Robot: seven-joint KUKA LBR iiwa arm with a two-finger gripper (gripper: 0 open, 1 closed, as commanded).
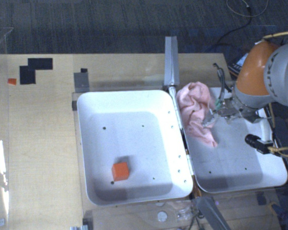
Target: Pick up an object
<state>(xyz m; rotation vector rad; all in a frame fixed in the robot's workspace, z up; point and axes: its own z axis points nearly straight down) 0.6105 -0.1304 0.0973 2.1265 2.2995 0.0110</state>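
Note:
A crumpled pink cloth (195, 110) lies in the right bin (234, 162), bunched against its left wall and far corner. My gripper (215, 115) reaches in from the right and sits low at the cloth's right edge, touching or nearly touching the fabric. A small orange cube (120, 171) rests on the floor of the left bin (89, 139), towards its near side, well away from the gripper.
A grey metal post (171, 62) rises behind the seam between the two bins. Black flat shapes (33, 69) and a small orange tag (11, 81) lie on the wooden bench at far left. The arm's orange band (253, 76) hangs over the right bin's far right side.

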